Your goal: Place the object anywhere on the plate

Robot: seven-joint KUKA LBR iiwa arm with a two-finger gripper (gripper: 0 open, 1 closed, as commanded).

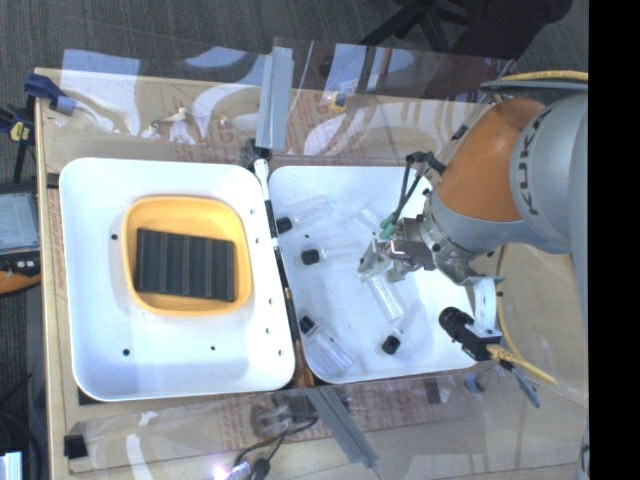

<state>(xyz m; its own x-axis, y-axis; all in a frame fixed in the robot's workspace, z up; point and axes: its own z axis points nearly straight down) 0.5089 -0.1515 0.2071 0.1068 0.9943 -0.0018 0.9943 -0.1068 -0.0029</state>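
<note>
Your clear plastic vials lie scattered in the right bin (330, 183); one vial (385, 298) sits near its middle, right under the gripper (392, 258). You cannot tell the claw's state. Expect light, stiff, slippery tubes: grip across the barrel's middle. The yellow plate (185, 220) waits mid left bin (90, 268).
</note>
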